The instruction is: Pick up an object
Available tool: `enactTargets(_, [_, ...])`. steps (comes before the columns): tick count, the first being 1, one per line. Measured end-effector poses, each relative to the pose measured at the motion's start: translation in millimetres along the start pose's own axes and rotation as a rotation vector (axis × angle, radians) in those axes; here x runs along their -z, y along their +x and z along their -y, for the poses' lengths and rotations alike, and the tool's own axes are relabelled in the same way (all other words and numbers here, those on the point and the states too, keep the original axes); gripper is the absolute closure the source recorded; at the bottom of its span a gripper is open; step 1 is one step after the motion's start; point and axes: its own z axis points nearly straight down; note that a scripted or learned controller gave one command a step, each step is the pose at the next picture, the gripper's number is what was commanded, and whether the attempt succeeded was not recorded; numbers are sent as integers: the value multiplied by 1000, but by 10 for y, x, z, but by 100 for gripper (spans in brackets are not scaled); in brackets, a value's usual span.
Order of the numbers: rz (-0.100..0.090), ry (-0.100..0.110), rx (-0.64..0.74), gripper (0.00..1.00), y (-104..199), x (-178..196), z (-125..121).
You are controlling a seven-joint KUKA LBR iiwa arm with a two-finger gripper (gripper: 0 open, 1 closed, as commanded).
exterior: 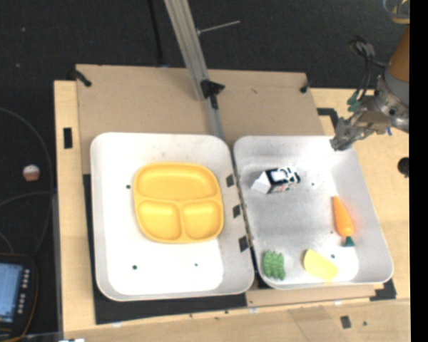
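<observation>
Carrot (342,217) lies untouched at the right bin's (367,191) right side, with a small carton (276,179), a lemon (319,264) and a green piece (273,263) nearby, and the claw (342,138) hangs over the far corner, grip unreadable, so nothing's picked yet
</observation>
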Motion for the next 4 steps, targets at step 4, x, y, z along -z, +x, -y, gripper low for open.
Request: enactTargets(4, [-2,6,2,100,2050,-216,-402])
